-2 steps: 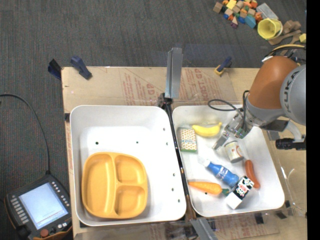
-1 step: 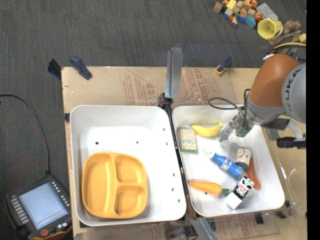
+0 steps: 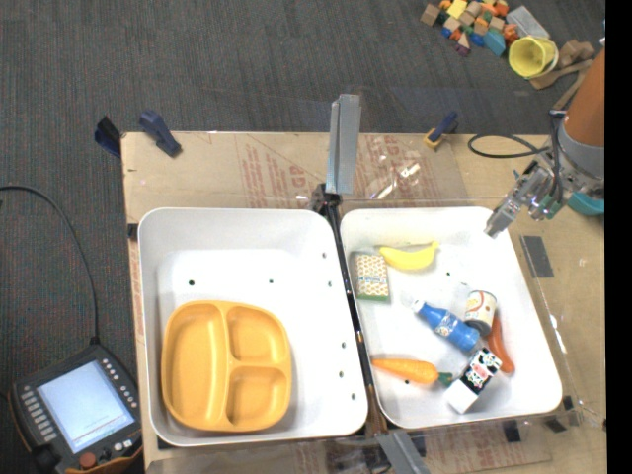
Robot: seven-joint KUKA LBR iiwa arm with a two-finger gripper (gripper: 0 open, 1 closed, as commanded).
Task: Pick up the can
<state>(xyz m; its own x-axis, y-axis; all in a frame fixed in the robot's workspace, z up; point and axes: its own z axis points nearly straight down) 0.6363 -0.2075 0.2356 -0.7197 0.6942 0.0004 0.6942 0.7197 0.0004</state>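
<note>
Lower left corner of frame: control pendant [image 3: 71, 409] with a lit screen, on dark carpet.

Left bin [image 3: 158, 240]: 1 yellow divided tray [image 3: 227, 365] with 3 compartments, lying in the bin's lower left part.

Centre: grey upright post [image 3: 344, 146] at the top of the seam between the 2 bins.

Right bin [image 3: 528, 373]: small patterned packet [image 3: 370, 276] at upper left, just beside a banana [image 3: 410, 256]. Below, a blue bottle [image 3: 446, 326] lies on a slant. The can [image 3: 481, 310] lies at the bottle's right end, in the right-centre of the bin, touching or almost touching it. An orange carrot [image 3: 406, 369] lies along the lower edge; a black-and-white carton [image 3: 475, 377] sits lower right, with a second orange piece [image 3: 502, 344] beside it.

Right edge, mid-height: gripper [image 3: 504, 217] above the bin's upper right corner, well apart from the can, nothing between its fingers; how far apart they stand cannot be told.

Upper right of frame: a heap of coloured blocks [image 3: 474, 16] and a yellow cup [image 3: 532, 56] on the carpet.
</note>
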